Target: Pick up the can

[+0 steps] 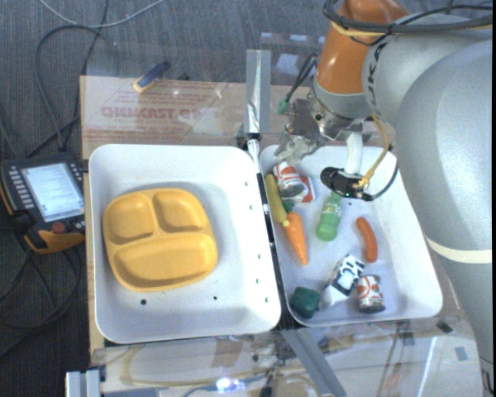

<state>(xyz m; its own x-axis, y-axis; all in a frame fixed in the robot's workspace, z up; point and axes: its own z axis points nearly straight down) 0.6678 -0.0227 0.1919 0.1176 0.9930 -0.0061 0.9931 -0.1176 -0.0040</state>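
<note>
Crowding the can (291,180): a carrot (295,238), green bottle (329,217) and banana (274,201).

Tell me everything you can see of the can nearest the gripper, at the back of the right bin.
The can looks like metal, with a red and white label and a silvery end turned toward the camera. It lies tipped on its side at the back left of the right bin, just under the gripper. Its left side sits close to the yellow stick; contact is unclear.
</note>
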